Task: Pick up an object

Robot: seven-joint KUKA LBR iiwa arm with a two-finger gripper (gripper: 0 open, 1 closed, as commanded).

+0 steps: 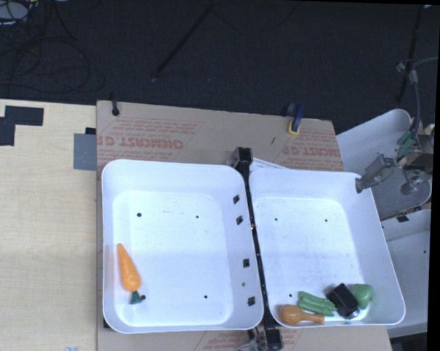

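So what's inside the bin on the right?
In the right bin, near its front edge: a green toy vegetable, a black block on another green piece, and an orange-tan piece. Whatever's beneath the block is hidden.

We look down on a pale wooden bench [35, 236] that takes up the left side, its grain light and even, with black rectangular markers [18, 122] and a grey patch [83, 151] stuck near its far edge. A brown cardboard sheet [207, 138] with reddish printed lettering lies on it, held at the back by a blue and yellow clamp [294, 118]. Beyond the bench we see a dark carpeted floor [232, 55] across the top, with thin cables [38, 10] trailing over it at the left. The light is flat and even, with soft shadows
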